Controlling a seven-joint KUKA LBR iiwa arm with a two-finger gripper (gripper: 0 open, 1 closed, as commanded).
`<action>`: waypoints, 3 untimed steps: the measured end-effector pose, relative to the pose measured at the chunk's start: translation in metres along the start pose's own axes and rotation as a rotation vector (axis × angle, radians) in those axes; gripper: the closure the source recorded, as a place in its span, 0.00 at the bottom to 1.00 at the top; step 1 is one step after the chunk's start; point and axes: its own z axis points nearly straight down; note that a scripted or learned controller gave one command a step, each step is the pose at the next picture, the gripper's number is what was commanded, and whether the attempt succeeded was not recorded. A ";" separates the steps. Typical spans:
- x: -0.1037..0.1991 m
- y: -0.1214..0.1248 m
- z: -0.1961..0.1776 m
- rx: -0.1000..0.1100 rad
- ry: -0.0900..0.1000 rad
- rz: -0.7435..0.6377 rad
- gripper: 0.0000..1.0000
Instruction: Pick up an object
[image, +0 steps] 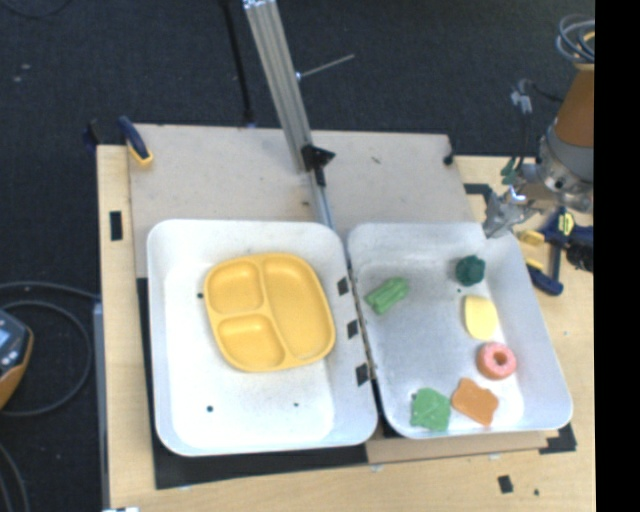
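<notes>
Orange block (474, 402) beside green piece (431, 410) — no writing legible.

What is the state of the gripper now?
Gripper: cannot be told; it hangs over the right bin's far corner, holding nothing visible.

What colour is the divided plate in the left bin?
Yellow. The divided plate shows best in the camera view, lying in the left bin.

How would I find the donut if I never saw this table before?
Look at the right bin, the one without the yellow tray. Go down its right side, past the yellow block, to the donut, just above the orange piece. It's the only pink thing, round with a hole in the middle.
</notes>
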 end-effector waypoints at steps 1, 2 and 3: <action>0.060 0.002 -0.001 0.000 0.002 -0.002 1.00; 0.110 -0.002 0.007 0.001 0.003 -0.001 1.00; 0.161 -0.009 0.015 0.002 0.004 -0.001 1.00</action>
